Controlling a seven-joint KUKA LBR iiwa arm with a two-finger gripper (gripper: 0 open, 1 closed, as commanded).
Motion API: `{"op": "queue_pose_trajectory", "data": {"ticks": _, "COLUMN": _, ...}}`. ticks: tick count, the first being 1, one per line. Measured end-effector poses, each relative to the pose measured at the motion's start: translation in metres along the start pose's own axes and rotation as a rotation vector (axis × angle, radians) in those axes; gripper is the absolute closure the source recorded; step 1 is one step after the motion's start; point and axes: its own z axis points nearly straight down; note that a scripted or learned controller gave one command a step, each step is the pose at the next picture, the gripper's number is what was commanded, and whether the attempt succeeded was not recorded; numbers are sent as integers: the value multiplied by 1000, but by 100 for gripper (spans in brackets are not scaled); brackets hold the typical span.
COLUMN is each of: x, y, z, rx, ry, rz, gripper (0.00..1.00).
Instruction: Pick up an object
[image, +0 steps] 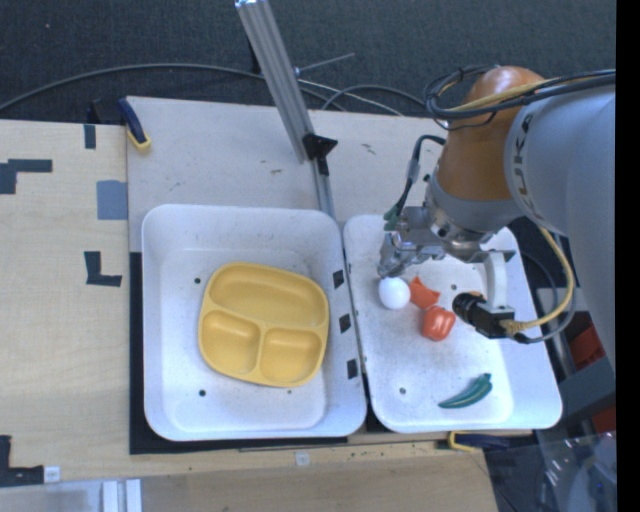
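Note:
In the right bin (530, 400) lie a white ball (393, 293), an orange-red piece (423, 294) beside it, a red-orange pepper-like object (437, 323) and a green chili-shaped object (466, 391). My gripper (392, 258) hangs over the upper left part of that bin, just above the white ball. Its dark fingers point down toward the ball, and nothing shows between them.
The left bin (170, 400) holds a yellow divided plate (264, 324). A slanted metal pole (285, 80) rises behind the bins. The arm's body and cables (520, 160) cover the right bin's far right side. A black cable connector (480, 315) hangs near the pepper.

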Motion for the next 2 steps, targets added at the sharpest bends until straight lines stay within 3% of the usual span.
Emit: {"op": "queue_pose_trajectory", "data": {"ticks": 2, "x": 85, "y": 40, "z": 9, "rx": 1, "ry": -2, "rz": 2, "gripper": 100}}
